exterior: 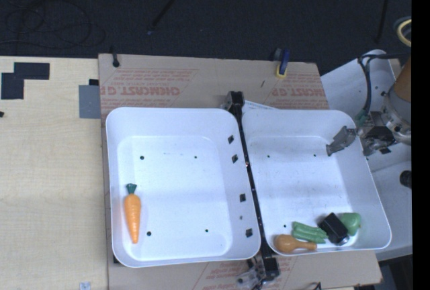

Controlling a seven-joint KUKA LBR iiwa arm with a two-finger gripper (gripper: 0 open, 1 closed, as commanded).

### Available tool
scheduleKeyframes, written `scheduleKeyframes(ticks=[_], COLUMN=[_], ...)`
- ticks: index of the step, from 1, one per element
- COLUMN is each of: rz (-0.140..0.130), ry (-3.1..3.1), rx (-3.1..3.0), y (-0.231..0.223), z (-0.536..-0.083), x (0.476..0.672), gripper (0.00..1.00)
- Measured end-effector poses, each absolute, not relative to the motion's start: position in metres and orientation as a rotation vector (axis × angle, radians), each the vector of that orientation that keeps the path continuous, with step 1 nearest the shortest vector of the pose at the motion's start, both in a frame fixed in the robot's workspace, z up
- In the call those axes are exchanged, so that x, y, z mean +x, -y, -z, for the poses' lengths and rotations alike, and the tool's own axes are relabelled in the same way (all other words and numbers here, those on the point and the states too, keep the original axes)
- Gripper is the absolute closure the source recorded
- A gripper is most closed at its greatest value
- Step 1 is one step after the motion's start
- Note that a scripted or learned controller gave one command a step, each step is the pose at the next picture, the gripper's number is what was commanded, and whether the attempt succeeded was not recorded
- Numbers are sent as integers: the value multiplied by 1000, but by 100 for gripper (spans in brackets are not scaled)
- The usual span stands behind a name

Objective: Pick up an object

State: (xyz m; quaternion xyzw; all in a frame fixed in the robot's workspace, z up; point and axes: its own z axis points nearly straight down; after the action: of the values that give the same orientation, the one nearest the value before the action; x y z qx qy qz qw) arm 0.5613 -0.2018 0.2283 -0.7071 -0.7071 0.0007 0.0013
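Bench with two white bins: I log a carrot (132, 215) in the left bin (168, 122), green, black and orange pieces in the right bin's (295, 122) near corner, my gripper (351, 137) at its far rim, jaws spread, nothing picked yet.

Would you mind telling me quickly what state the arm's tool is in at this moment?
Tool: over the right white bin's upper right rim, nothing seen in it; open or closed cannot be told.
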Motion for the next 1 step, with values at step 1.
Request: scheduleKeyframes(ticks=[1], rz=[2], ry=[2228], rx=[-2213], y=[146], z=[-218], x=[612], gripper=[0])
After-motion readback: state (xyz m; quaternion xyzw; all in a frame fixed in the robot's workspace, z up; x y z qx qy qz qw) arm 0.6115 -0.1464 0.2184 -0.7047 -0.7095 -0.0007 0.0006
